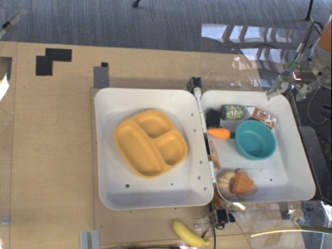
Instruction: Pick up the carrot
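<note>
1. Carrot point(219, 134) lies in the right bin point(290, 149), hard against the bin's left wall, roughly mid-length of that wall. It lies flat, long axis across the bin, pointed end toward the divider.
2. Neighbours are tight: teal bowl point(255, 139) just beside the carrot's blunt end, maybe touching; a dark block point(212, 118) and a green-labelled bottle point(233, 112) just behind it toward the bin's far edge.
3. Gripper point(280, 86) sits over the far right corner of the right bin, well apart from the carrot. I can't tell how its jaws stand; it's a small blurred shape at this angle. Nothing visibly in it.
4. My read: reach hasn't started, so the step in hand is the approach.
5. How I'd run it: come in from above, centre on the carrot's thick half, and set the jaws across the short axis, so they close along the near-far direction of the bin.
6. Risks, as I judge them: the far jaw has little room beside the dark block, and drifting right clips the bowl rim. Going too near the tip means a thin, tapered grip that will likely slip.
7. Descend slow; the left wall leaves little margin.
8. Left bin point(104, 139) holds a yellow divided plate point(149, 142); not relevant. Pastry-like items point(236, 184) at the right bin's near edge are out of the path.
</note>
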